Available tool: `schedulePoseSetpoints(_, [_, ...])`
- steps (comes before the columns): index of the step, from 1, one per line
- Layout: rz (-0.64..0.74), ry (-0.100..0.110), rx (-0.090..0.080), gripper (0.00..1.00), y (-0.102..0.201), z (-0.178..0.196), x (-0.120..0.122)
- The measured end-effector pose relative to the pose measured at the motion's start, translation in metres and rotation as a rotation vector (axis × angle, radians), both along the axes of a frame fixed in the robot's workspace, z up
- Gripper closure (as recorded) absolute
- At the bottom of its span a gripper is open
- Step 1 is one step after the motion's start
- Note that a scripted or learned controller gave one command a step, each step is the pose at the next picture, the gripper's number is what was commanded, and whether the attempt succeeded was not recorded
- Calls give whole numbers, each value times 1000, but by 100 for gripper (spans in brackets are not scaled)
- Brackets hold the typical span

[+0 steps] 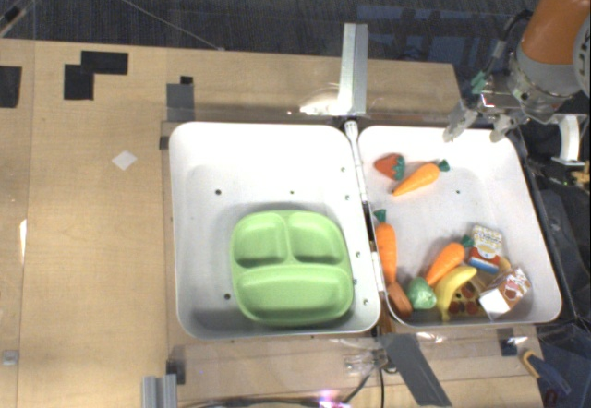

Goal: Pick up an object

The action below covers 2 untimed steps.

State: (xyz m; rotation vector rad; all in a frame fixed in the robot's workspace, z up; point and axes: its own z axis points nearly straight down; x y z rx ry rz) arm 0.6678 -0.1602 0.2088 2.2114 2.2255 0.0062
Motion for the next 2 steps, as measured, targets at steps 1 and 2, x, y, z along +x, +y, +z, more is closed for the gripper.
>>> schedulePoseSetpoints(1, [56, 0, 0, 0, 27, -108, -9])
schedulePoseSetpoints(2, [46, -7, -2, 0, 33, -119, -27])
